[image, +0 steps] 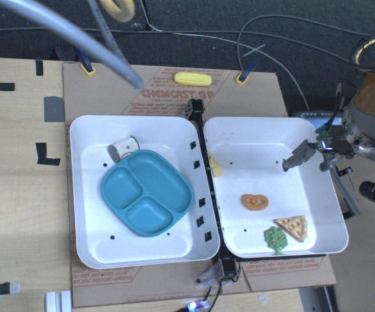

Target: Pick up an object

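The right bin holds a brown pretzel, a pizza slice, a green broccoli piece and a small yellow piece against its left wall. My gripper hangs over the bin's right edge, up and to the right of the pretzel. Its two dark fingers stand apart, open, with nothing between them. In the left bin lie a blue divided plate and a small white cup on its side.
A yellow banana-like toy lies on the cardboard behind the bins. A black divider runs between the two bins. Cables cross the dark floor at the back, and a grey pole slants across the upper left.
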Tool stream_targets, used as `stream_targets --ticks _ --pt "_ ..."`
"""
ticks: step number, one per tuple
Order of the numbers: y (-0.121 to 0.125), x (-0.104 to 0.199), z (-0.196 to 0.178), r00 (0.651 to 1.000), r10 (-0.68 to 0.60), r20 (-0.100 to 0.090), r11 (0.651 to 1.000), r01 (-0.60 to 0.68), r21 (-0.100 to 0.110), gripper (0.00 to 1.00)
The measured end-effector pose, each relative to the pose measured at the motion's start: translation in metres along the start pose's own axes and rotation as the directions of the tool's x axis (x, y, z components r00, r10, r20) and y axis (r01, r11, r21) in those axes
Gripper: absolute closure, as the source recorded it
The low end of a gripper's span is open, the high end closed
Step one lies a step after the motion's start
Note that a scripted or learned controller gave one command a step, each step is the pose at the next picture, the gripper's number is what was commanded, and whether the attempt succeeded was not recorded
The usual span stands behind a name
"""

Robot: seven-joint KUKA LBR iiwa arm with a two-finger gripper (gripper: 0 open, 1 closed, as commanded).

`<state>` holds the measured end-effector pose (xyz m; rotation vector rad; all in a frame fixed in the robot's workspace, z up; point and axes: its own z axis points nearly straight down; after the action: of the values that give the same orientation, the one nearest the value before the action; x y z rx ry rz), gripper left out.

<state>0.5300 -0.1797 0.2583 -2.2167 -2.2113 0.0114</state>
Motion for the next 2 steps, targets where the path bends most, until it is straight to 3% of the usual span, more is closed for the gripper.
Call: stream_targets --ticks 1,2 --pt "0.002 0.0 -0.006 1.0 -0.003 0.003 1.0 0.003 -0.011 0.0" --pt "-0.004 -0.006 0.042 1.0 -0.002 0.002 1.0 0.002 -0.007 0.0"
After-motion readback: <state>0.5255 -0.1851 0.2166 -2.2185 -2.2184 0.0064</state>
